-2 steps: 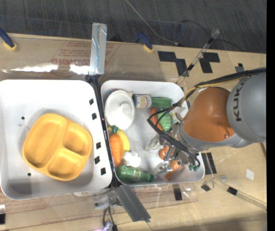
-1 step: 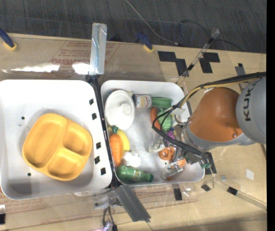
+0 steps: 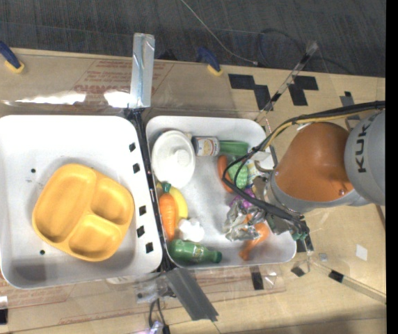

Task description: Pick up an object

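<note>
The right bin (image 3: 209,125) holds several small things: a white round cup (image 3: 174,155), a small bottle with a green end (image 3: 218,146), an orange carrot (image 3: 168,215) beside a yellow piece (image 3: 179,202), a white lump (image 3: 191,230) and a green bottle (image 3: 193,253). My gripper (image 3: 244,223) is down in the bin's right part, among an orange piece (image 3: 255,242) and a purple scrap (image 3: 241,204). The arm's orange band (image 3: 314,162) covers the wrist above it. Another orange item (image 3: 224,172) lies just left of the cables.
The left bin (image 3: 11,256) holds a yellow divided tray (image 3: 82,211). A dark divider (image 3: 143,186) separates the two bins. Black and green cables (image 3: 244,169) loop from the arm over the right bin. Blue clamps (image 3: 10,56) sit on the cardboard at the back.
</note>
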You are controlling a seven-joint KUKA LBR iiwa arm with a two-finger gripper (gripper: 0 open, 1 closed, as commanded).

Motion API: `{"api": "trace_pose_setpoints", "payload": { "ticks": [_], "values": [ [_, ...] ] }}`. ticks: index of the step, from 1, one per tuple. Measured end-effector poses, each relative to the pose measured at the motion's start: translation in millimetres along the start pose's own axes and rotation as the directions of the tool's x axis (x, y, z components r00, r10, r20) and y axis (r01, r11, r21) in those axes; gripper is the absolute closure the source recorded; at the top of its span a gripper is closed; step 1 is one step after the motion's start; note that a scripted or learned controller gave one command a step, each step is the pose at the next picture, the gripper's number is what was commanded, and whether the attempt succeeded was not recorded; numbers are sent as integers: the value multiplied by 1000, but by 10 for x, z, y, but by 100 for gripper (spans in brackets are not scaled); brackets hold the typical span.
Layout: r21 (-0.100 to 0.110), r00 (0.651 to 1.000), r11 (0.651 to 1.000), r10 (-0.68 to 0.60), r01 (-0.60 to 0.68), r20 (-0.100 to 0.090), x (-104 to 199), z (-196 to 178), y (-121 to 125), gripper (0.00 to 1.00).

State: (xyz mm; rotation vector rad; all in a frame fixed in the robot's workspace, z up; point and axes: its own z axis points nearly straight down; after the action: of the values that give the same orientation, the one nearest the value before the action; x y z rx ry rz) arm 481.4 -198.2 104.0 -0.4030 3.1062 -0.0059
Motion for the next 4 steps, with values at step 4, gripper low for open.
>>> {"api": "trace_pose_setpoints", "payload": {
  "ticks": [4],
  "values": [
    [-8,997,997,-82,82,-11,-1387,-925,216,100]
  ]
}}
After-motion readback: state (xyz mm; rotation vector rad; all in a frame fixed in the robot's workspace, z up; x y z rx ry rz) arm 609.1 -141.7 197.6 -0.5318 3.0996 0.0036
